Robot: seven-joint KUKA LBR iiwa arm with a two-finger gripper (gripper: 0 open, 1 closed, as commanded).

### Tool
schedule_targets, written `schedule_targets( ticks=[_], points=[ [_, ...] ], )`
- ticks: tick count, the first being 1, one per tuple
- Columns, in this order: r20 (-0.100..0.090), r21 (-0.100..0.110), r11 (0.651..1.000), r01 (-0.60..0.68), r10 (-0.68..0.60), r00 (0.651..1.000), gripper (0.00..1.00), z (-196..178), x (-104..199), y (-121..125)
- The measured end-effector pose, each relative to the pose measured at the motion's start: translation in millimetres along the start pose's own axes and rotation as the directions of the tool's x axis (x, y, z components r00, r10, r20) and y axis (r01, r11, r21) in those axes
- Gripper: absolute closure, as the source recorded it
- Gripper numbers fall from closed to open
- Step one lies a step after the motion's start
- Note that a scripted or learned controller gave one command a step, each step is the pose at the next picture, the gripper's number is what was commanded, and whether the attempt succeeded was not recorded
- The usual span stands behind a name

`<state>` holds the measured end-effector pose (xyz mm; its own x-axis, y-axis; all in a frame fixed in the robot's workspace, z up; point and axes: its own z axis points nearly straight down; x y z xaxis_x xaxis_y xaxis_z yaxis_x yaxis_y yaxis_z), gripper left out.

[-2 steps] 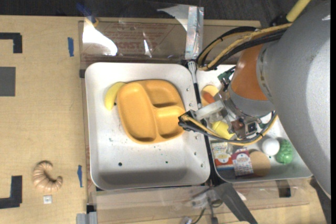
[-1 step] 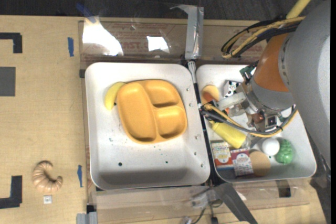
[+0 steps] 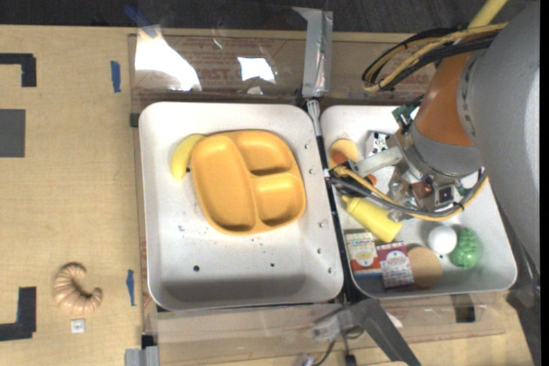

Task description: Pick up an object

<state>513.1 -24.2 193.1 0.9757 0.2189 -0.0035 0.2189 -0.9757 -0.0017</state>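
- White plastic forms two shallow bins side by side on the bench: the left bin [image 3: 163, 270] and the right bin [image 3: 502, 266], meeting at a central divider.
- Orange-yellow, a three-compartment tray [image 3: 249, 181] lies in the left bin, well toward its upper half.
- A banana [image 3: 181, 153] lies at the tray's left edge, touching it and partly tucked beneath.
- Grey with an orange band, the arm [image 3: 480, 99] reaches down into the right bin, to the right of the tray across the divider.
- The gripper [image 3: 420, 189] sits low among the clutter in the right bin; its tips are hidden by the wrist and cables, so I cannot tell whether it is open, closed or holding anything.
- A yellow bottle [image 3: 373, 217] lies tilted just right of the divider, close beside the gripper.
- An orange round item [image 3: 344, 152] lies near the divider, above the bottle.
- A white ball [image 3: 443, 239] and a green bumpy ball [image 3: 467, 248] rest side by side further right of the tray, below the gripper.
- A brown egg-shaped item [image 3: 424, 263] and a small printed packet [image 3: 395, 263] lie near the right bin's lower wall.
- A tan croissant-shaped toy [image 3: 77, 287] rests on the bench, well to the lower left of the tray, outside both bins.
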Motion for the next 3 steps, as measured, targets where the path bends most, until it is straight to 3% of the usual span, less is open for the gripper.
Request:
schedule_targets(
  ticks=[1,2,3],
  points=[
    [0.002,0.003,0.997,0.077,-0.077,0.997,1.00,10,-19,-74],
    [-0.003,-0.002,0.962,0.272,-0.272,0.962,1.00,-60,-22,-54],
    [0.000,0.000,0.837,0.547,-0.547,0.837,1.00,-64,-23,-52]
  ],
)
